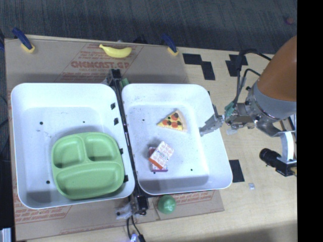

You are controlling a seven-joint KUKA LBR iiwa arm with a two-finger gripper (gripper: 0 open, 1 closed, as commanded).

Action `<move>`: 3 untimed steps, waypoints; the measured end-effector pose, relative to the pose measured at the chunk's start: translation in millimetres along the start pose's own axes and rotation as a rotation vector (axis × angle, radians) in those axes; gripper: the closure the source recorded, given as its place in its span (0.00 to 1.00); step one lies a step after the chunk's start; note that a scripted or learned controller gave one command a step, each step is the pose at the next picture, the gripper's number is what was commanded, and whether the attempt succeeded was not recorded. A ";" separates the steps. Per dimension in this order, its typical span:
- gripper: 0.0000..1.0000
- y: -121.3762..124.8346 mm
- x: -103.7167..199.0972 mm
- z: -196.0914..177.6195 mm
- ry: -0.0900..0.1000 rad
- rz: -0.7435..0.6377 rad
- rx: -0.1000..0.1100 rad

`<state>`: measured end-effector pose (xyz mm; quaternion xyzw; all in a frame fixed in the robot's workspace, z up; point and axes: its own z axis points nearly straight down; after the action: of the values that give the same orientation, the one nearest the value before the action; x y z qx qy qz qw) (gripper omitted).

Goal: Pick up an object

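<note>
1. The gripper (211, 125) sits at the right rim of the right bin (218, 158), at the end of the grey wrist that reaches in from the right. Its grey tip pokes just over the rim, and nothing shows between the fingers. Whether they stand wide or narrow cannot be told from this view.

2. Nearest to the gripper is the pizza slice (172, 120), a yellow wedge with red dots. It lies to the gripper's left at almost the same height in the view, on the bin floor toward the far wall. Its point faces up and right and its crust runs along the lower edge, so its long axis is roughly level across the view.

3. The small red-and-white packet (161, 155) lies further off, down and to the left of the gripper, near the middle of the bin floor and tilted on a diagonal. It is apart from the pizza slice.

4. The likely next move is a short reach leftward into the bin and then down. The pizza slice seems the closer target, though its flatness may make it harder to grip than the packet.

5. Further out, the left bin (30, 95) holds a green divided plate (88, 164). A banana (116, 50) and a green ball (166, 203) lie outside the bins.
</note>
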<state>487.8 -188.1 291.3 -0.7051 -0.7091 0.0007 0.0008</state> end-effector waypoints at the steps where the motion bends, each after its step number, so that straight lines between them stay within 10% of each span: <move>1: 0.00 23.4 -22.8 112.5 0.001 -0.001 0.003; 2: 0.00 94.7 -2.1 199.7 -0.001 -0.003 0.000; 3: 1.00 94.9 -2.5 189.2 -0.001 -0.005 0.001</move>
<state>582.3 -190.0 102.0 -0.7032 -0.7110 0.0016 0.0007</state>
